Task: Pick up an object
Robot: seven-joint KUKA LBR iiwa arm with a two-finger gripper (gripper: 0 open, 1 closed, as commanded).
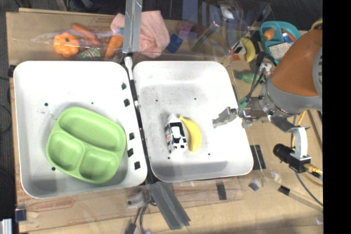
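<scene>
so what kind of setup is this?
Looks like a robot grasping test bench, probably a lab: two white bins taped to a board, toy props like a banana and green divided plate, and the gripper reaching over the right bin.

The tabletop (66, 24) is carrying two shallow white bins, the left bin (33, 96) and right bin (214, 85) sitting side by side. Behind them, a pink cloth (151, 30) and bagged orange toys (71, 44) are lying on it.

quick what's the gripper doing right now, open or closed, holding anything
Gripper: over the right bin, right of the banana; nothing visible between its jaws, and open or closed cannot be told from this view.
</scene>
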